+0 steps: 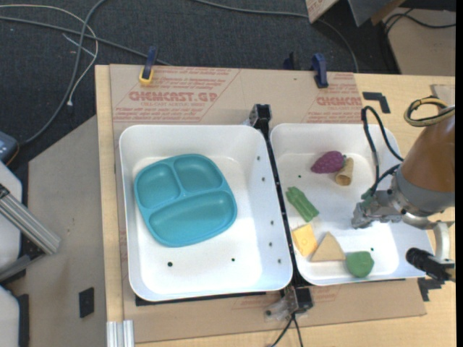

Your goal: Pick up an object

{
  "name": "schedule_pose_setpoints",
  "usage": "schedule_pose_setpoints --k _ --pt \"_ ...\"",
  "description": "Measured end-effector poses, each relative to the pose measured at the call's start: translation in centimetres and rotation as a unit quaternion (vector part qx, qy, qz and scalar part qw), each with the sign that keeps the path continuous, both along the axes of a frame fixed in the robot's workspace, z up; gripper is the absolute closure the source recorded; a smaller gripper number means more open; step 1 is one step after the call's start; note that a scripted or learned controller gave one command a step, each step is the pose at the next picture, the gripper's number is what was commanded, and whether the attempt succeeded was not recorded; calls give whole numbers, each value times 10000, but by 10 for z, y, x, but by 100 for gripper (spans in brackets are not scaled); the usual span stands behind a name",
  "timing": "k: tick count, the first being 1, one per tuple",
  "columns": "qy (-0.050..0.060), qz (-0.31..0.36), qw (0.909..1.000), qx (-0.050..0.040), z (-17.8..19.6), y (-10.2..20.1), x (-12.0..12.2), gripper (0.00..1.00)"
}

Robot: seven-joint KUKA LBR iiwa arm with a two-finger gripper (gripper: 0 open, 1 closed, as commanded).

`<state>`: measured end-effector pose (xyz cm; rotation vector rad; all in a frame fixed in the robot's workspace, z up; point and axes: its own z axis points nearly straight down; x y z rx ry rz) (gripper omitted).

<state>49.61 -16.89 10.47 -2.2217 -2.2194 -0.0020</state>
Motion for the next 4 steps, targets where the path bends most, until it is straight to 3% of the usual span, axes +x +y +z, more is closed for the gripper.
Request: schedule_pose_setpoints --k 2,3,4 --pt "-28 12 10000 -18 114 -4 2 100" --pt "-14 13 10000 -12 130 -4 3 100" --pt "-13 22 10000 -8 139 46 11 100"
